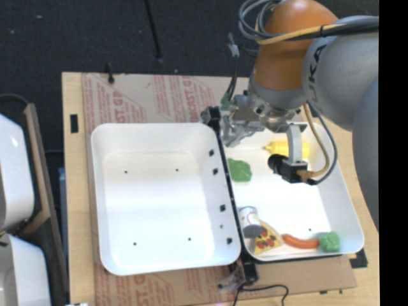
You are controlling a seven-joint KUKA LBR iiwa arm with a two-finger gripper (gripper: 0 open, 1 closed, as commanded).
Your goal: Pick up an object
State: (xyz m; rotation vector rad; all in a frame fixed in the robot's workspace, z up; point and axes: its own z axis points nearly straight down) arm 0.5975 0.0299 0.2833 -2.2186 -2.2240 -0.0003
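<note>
My gripper (234, 131) hangs low over the back left corner of the right bin (344, 196), close to the divider between the two bins. A flat green object (240, 169) lies just in front of it, apart from it. To the right, a yellow object (288, 148) is partly hidden behind the arm's black cable fitting (285, 167). Along the right bin's front edge lie a small silver can (248, 217), a pizza-slice toy (266, 240), an orange sausage-shaped toy (299, 240) and a green lump (329, 241).
The left bin (115, 145) sits beside the right one, their rims meeting at a divider with black clips (220, 183). The grey and orange arm (299, 37) looms over the right bin's back half. Cardboard (146, 94) lies under both bins.
</note>
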